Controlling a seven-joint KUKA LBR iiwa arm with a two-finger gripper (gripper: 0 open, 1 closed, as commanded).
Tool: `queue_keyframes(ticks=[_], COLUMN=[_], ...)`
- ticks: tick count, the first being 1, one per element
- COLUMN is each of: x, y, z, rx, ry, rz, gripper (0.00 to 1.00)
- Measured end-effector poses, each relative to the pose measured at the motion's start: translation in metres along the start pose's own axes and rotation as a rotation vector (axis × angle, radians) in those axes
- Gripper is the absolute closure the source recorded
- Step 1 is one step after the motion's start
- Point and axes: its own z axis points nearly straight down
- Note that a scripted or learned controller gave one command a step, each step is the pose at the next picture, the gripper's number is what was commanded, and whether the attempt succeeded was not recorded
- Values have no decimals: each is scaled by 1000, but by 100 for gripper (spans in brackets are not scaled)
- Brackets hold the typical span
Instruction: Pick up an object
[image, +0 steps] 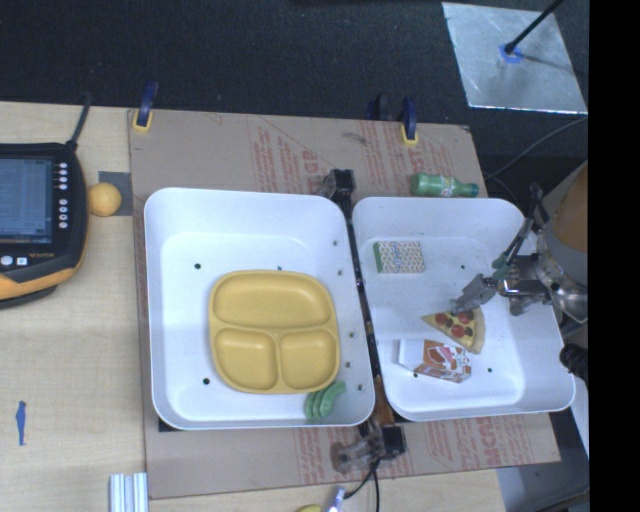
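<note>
- Cardboard sheeting (250, 150) covers the bench, and on it we see two shallow white bins side by side, with a dark floor beyond and a handheld control pendant (35, 225) at the far left.
- We find a yellow divided tray (272, 330) in the left bin (170, 300), and a small green item (324, 402) by that bin's near wall.
- We count three small things in the right bin (540, 390): a toy pizza slice (458, 327), a flat printed packet (437, 361) just beside it on the near side, and a small patterned card (400, 257) toward the far wall.
- A green bottle (443, 185) lies outside the bins, on the cardboard past the right bin's far edge.
- We see the gripper (472, 297) low over the right bin, its tip just above the pizza slice; nothing shows between its fingers, and we cannot tell how they are set.
- We judge the pizza slice the likely target: light, stiff, thin and probably smooth, so it may skid on the bin floor under a glancing touch.
- We would take hold across its narrow width, near the thicker crust edge, where the fingers get the most to bite on.
</note>
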Motion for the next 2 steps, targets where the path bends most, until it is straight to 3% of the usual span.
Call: queue_keyframes(ticks=[1,2], x=[17,-27], y=[20,117], z=[111,33], rx=[-5,-4], ry=[-1,-1], rz=[-2,0], gripper=[0,0])
